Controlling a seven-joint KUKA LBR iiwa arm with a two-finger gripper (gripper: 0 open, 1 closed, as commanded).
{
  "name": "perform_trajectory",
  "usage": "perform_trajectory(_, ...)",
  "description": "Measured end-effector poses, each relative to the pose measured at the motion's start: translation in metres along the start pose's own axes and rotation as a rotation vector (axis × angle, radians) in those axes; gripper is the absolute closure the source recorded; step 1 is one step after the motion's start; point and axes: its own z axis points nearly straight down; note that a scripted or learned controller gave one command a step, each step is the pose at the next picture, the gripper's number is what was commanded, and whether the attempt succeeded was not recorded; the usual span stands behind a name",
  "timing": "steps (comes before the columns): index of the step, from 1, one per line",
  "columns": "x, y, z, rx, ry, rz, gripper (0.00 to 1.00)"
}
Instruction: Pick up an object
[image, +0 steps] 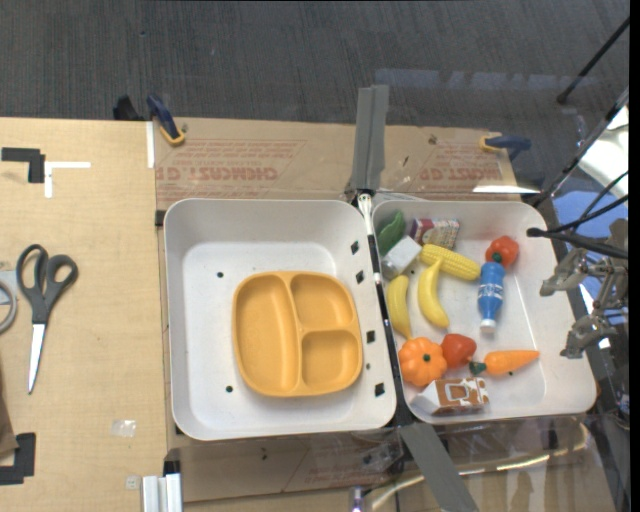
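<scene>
Toys are all piled in the right bin (560, 395), so that's where any pick has to happen: a small blue bottle (489, 292) lies near the middle, with a corn cob (450, 263) and two bananas (432, 295) to its left, a red tomato (503, 250) above it, and a carrot (510, 361), a pumpkin (421, 361) and a little printed carton (460, 394) along the near side. They lie loose and jumbled, some touching, which I'd guess is on purpose so the program gets lots of targets. The bottle and carrot sit a bit apart from the clump, so they look like the easier grabs. The gripper (585, 300) hangs at the bin's right rim, above the wall rather than down among the toys, nothing between its fingers; open or shut, I can't tell from this angle. The left bin (190, 300) holds just a yellow divided plate (297, 332), probably a drop-off spot. Scissors (42, 290) lie well off on the wooden bench (80, 400).
</scene>
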Motion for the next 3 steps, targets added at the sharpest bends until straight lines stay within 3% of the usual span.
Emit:
perform_trajectory(1,-0.045,-0.02,0.136,0.0,0.0,0.018,0.0)
perform_trajectory(2,-0.078,0.012,0.168,0.001,-0.004,0.154,0.0)
perform_trajectory(3,-0.135,0.077,0.17,0.003,0.024,0.281,0.0)
